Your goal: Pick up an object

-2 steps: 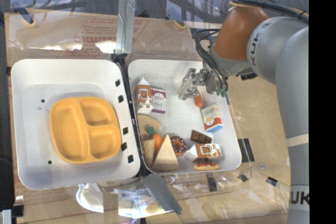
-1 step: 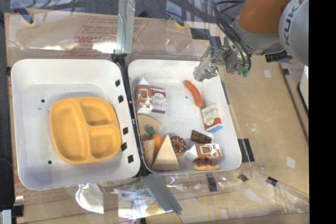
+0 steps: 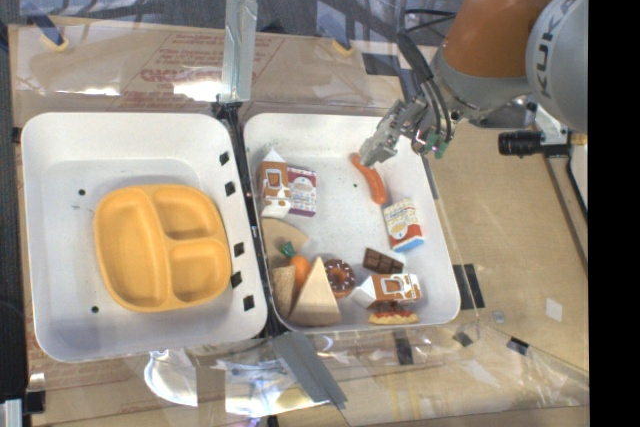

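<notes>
Near edge, right bin [image 3: 440, 265]: toy foods crowd the near corner, a tan wedge [image 3: 316, 293], a small carton [image 3: 390, 289] and a flat pastry [image 3: 392, 315], packed close and awkward to reach singly.
Sausage [image 3: 371, 179]: lies alone toward the far right, likeliest target.
Gripper [image 3: 381, 149]: hangs just above the sausage's far end, tilted down-left; nothing visibly between its fingers, spread cannot be told.
Left bin [image 3: 40, 215]: bears a yellow divided tray [image 3: 160, 245], probably the drop spot.
</notes>
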Controlling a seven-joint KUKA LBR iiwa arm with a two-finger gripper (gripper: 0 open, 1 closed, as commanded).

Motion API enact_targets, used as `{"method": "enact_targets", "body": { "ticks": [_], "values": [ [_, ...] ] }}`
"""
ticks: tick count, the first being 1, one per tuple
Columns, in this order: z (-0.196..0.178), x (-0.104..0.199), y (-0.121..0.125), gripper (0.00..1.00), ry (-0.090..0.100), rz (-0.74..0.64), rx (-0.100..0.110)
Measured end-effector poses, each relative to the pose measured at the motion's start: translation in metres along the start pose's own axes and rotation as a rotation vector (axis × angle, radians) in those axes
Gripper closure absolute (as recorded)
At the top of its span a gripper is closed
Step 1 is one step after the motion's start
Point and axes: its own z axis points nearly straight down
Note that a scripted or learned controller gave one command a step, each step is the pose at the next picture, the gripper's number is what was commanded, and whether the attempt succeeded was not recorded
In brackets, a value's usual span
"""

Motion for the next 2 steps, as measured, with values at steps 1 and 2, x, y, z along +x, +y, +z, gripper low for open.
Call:
{"method": "enact_targets", "body": {
  "ticks": [1, 2],
  "values": [
    [0.013, 0.079, -0.081, 1.0, 0.002, 0.292, 0.001],
    [0.128, 0.025, -0.072, 1.0, 0.007, 0.645, 0.004]
  ]
}}
